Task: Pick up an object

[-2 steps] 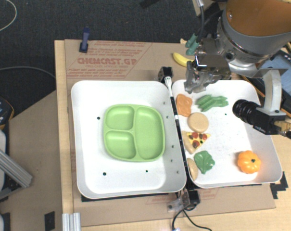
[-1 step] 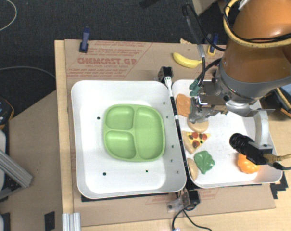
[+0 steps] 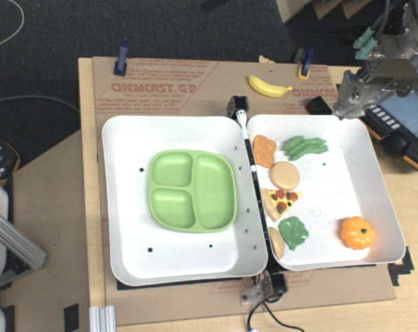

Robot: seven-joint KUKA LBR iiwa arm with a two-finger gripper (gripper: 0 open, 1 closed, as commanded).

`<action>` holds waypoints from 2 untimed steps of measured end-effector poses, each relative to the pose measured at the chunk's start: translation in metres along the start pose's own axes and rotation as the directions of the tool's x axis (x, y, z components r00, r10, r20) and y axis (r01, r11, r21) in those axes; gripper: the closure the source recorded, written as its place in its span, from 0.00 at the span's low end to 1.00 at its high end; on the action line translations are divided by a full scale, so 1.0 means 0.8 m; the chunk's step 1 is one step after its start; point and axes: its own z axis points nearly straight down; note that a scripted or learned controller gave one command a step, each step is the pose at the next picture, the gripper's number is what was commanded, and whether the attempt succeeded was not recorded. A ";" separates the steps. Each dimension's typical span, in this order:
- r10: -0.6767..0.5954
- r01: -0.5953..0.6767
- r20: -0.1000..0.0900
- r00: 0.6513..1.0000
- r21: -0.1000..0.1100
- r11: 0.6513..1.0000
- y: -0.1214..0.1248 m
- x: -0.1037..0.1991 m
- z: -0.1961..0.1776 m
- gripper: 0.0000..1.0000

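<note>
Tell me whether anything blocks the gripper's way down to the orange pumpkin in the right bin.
Nothing visible does. The gripper hangs over the right bin's far edge, and the pumpkin sits alone near the front right corner, bare bin floor between them.

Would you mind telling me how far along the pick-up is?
Nothing looks picked yet. The two-finger gripper hovers at the right white bin's far corner, while the orange plastic pumpkin and green leafy toy lie inside. Descending, grasping and lifting remain.

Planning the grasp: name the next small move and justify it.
Probably bring the end effector in over the right bin toward the green beans. It hangs at the bin's far edge, above nothing graspable, and the beans lie closest, apart from the other items.
</note>
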 end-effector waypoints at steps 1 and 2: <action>0.002 -0.002 0.003 1.000 0.033 0.999 -0.005 -0.061 0.136 1.00; -0.009 0.009 0.000 1.000 0.033 0.999 -0.008 0.004 0.243 1.00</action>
